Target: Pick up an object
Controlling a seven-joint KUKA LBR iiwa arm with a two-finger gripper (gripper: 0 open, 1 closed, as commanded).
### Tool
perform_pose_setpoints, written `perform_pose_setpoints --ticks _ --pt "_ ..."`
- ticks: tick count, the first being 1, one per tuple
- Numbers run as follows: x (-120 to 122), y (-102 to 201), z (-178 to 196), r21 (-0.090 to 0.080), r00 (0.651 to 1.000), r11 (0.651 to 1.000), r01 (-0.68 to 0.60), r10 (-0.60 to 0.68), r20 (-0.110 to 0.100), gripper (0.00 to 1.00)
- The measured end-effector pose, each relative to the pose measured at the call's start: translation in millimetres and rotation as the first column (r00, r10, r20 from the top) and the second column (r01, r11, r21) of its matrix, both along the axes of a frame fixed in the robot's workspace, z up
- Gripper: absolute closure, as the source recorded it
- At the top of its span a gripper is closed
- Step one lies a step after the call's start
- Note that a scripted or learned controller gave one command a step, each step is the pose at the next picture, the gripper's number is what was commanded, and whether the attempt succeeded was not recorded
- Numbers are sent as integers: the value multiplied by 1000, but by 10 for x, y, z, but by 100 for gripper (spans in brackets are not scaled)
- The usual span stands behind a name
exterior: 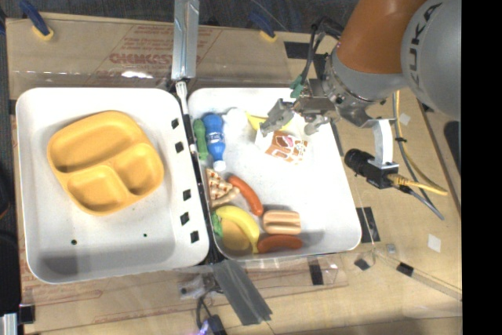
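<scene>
Hand is hovering with fingers spread, gripping nothing, just above the small printed packet lying far-right in the right bin. Packet is probably light, flat, crushable; pinching across its edges looks best.

Even overhead light, fairly bright, glossy sheen on the two shallow white plastic bins, soft shadow along their inner walls, slightly soft focus, dark carpet dim at top

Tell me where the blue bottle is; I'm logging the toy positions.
In the camera view the blue bottle lies in the right bin, at its upper left by the divider, beside a green toy and above the pizza slice.
</scene>
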State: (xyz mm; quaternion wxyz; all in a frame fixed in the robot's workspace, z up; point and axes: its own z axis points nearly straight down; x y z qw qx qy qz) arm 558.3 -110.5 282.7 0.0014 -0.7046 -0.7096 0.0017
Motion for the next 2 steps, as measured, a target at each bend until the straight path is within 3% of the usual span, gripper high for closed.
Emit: perform_pose_setpoints --ticks 1,2 --pt "-840 -172 -1157 2 1000 1000 24 -24 -6 0" --pt "-258 66 -1870 1 972 972 236 -236 8 0"
